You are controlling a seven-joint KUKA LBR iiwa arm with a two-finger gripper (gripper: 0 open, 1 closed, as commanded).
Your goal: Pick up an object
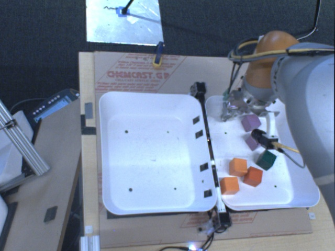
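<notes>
Gripper: gripper is hanging low over the far left corner of the right bin; from where I'm standing I cannot tell how far it is parted, and nothing is showing in its grasp.
Step in hand, as I judge it: it is lining up for a grab. To do this well it should be centring over a single block, squaring up to that block's flat sides, and descending straight.
Left bin: it is sitting beside the other one, holding no objects.
Right bin contents, left to right: orange cube at the near edge, second orange cube, purple block just beside the gripper, red-orange cube, dark green cube.
Nearest candidate: the purple block, lying flat and apart from the orange group.
</notes>
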